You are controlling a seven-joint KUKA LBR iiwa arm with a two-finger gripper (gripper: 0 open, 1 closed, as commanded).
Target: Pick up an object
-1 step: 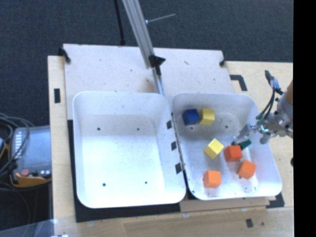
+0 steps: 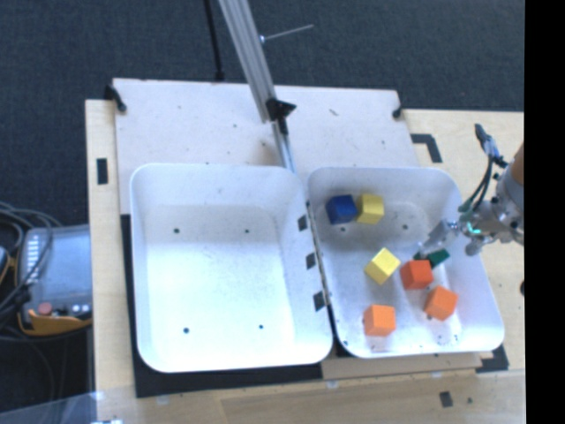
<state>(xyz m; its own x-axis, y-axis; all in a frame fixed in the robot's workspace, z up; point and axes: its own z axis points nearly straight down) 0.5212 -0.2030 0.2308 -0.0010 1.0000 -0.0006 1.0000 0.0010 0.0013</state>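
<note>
Two shallow white bins laid side by side: the right bin (image 2: 477,321) directly under the pincer (image 2: 463,230), the left bin (image 2: 150,263) well off to its far side, probably kept as a drop place. Pincer hung low over the right bin's near edge, likely lined up for a grab; could not tell whether spread or pressed together, and saw nothing pinched. Six cubes scattered loose beyond and below it. Closest, an orange cube (image 2: 416,274) just below, with a yellow cube (image 2: 382,265) past that. Farther down, two more orange cubes (image 2: 440,303) (image 2: 380,319). Farther out, a blue cube (image 2: 342,208) touching another yellow one (image 2: 372,208). Smallest, a green scrap (image 2: 437,257) right beneath the pincer, touching the nearest orange cube.
</note>
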